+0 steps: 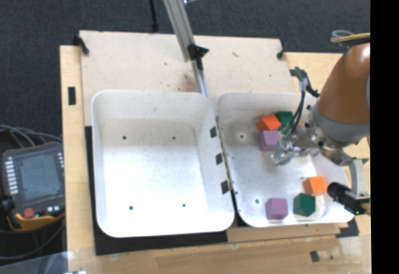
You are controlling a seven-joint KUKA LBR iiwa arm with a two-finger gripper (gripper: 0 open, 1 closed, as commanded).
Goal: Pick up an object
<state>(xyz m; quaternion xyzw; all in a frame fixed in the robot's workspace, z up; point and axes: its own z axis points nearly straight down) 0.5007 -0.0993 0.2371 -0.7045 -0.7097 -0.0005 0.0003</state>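
In the right bin [246, 160] lie several small blocks. An orange block [270, 122], a green block [285, 119] and a purple block [269, 139] cluster near the bin's upper middle. Along the front edge sit another purple block [276, 208], a dark green block [304, 204] and an orange block [315, 185]. My gripper [283, 153] hangs low over the bin, just right of and below the upper purple block. The arm's wrist covers most of it. Nothing shows between its tips.
The left bin [156, 160] lies beside the right one, with a low wall between them. A slanted aluminium pole [177, 11] rises behind the bins. A teach pendant [34, 179] sits left of the bench.
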